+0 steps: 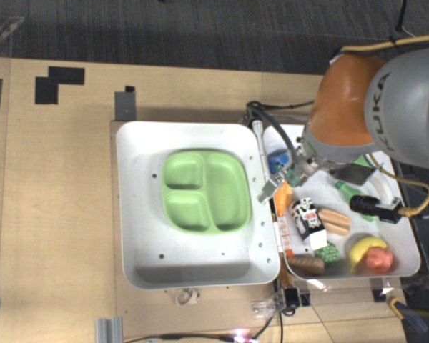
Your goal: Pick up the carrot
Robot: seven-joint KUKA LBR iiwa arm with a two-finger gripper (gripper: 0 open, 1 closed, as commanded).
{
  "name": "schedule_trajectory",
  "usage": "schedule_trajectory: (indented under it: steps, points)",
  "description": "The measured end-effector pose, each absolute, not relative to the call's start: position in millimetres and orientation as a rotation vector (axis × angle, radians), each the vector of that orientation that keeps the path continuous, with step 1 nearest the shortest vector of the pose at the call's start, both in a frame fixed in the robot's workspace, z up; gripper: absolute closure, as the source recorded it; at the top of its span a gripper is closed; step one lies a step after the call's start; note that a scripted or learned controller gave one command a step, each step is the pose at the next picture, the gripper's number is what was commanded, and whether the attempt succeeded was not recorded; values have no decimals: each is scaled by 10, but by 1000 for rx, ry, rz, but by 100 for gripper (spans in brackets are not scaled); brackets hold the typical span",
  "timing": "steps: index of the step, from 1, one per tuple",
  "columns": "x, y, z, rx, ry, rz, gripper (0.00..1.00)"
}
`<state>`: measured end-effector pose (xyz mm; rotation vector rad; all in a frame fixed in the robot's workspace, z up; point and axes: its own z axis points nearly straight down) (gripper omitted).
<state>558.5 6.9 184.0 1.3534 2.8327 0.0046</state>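
Orange carrot (282, 197), slim and elongated, lying roughly lengthwise along the left wall of the right bin (407, 263), just beside the divide; upper end hidden under the arm, perhaps tilted slightly.

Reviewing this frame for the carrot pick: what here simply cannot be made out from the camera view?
- Hand: the arm's wrist covers most of it, so whether it grips the carrot is unclear.
- Carrot: just an orange sliver shows by the bin wall; the arm hides its upper end.
- Blue item: tucked under the arm, too little shows to identify.
- Right bin: its back half is covered by the arm.
- Small toys near the banana: too blurred to name confidently.
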Motion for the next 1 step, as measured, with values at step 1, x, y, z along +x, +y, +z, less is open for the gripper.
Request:
schedule_trajectory:
  steps: [1]
  points:
    - [5617,60,1967,1343,2826,9,100]
